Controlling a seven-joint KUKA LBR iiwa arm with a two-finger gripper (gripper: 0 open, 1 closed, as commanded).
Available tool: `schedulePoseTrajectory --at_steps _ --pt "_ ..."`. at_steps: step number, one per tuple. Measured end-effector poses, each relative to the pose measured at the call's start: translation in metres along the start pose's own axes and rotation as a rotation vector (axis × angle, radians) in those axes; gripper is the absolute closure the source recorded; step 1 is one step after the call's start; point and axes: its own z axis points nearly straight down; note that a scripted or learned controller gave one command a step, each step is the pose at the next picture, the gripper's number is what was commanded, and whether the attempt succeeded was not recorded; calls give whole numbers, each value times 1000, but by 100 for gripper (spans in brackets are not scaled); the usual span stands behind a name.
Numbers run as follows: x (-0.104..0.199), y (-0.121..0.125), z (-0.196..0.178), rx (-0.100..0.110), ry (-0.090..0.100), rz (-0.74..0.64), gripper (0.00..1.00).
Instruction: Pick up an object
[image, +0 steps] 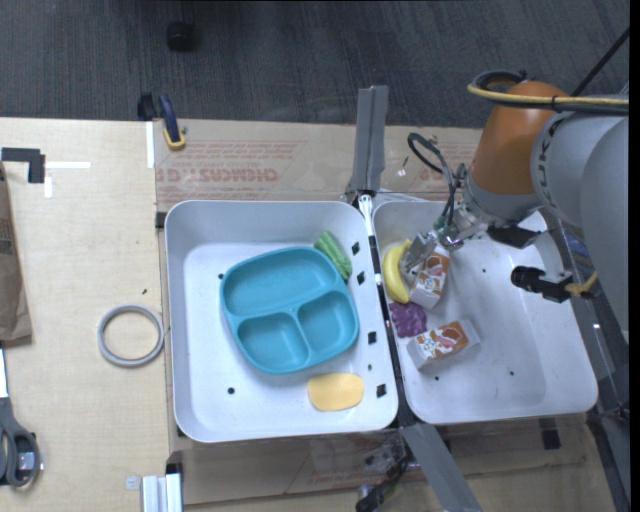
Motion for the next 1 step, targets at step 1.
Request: schedulePoseTrajectory --at_steps 1 --pt "-2 0 -11 -3 -2 4 100"
